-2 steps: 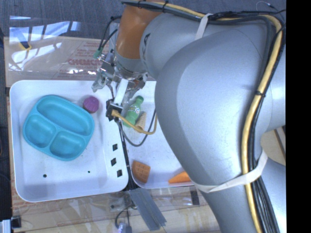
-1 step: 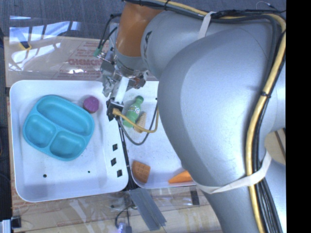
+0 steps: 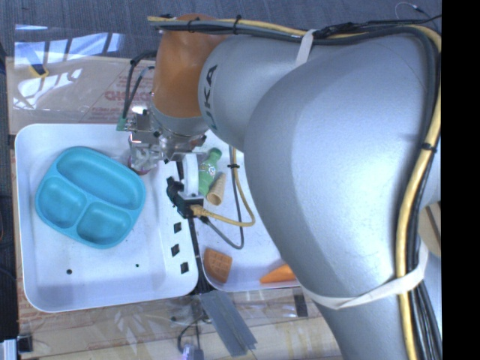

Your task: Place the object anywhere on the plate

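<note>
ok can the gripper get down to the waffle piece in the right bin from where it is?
Probably yes. The gripper sits over the left bin's edge near the blue plate, and the waffle piece lies uncovered, though close under the arm and a yellow cable.

Bright even light, glare top left

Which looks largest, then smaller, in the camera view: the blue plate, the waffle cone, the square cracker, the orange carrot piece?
1. blue plate, by far the largest.
2. waffle cone.
3. square cracker and orange carrot piece: they look about alike, and the arm hides part of the carrot, so I won't rank them.
</note>
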Motion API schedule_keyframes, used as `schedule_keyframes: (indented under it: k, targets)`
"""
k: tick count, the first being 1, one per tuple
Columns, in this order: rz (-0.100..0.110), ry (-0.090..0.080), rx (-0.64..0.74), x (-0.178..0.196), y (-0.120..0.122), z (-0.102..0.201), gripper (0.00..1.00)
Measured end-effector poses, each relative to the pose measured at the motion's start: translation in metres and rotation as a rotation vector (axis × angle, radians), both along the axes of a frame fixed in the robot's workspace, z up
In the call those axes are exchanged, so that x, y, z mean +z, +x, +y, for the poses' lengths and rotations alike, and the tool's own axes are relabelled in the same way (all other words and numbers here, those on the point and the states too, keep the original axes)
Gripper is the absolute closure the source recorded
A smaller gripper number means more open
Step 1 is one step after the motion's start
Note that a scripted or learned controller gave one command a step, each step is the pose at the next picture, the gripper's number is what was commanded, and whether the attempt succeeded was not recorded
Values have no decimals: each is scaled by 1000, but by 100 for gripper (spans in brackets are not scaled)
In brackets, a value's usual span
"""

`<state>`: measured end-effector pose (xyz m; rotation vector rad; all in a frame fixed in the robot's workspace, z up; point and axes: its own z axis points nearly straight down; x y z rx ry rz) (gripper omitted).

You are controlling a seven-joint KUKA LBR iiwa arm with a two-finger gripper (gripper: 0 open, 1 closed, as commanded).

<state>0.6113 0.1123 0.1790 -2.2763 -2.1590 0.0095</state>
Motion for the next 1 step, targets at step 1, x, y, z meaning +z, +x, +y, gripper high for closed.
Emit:
schedule_keyframes:
  k: [1]
  targets:
    - [-1,0,-1,0,0,-1,0]
